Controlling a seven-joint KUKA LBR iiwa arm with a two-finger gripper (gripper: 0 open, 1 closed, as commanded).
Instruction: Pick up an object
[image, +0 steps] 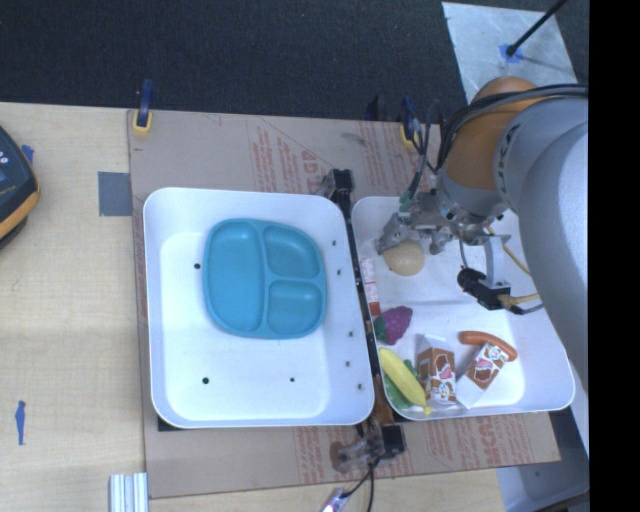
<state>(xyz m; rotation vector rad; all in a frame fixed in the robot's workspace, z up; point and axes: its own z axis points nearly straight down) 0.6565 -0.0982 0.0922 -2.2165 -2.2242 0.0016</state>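
My gripper (413, 240) hangs low over the back left corner of the right bin (545, 400). It stands open, its fingers spread on either side of a round tan ball-like object (405, 261) that rests on the bin floor just in front of it. I cannot tell whether the fingers touch the object. Further forward in the same bin lie a purple item (395, 322), a yellow banana-like piece (402, 378), a brown and white packet (437, 373), a pizza slice toy (485, 366) and a red sausage (488, 343).
The left bin (170, 400) holds a blue divided plate (265, 277). The grey arm with its orange band (505, 100) reaches in from the right, with a black cable (485, 290) hanging over the right bin. A yellow and black device (12, 185) sits at the bench's left edge.
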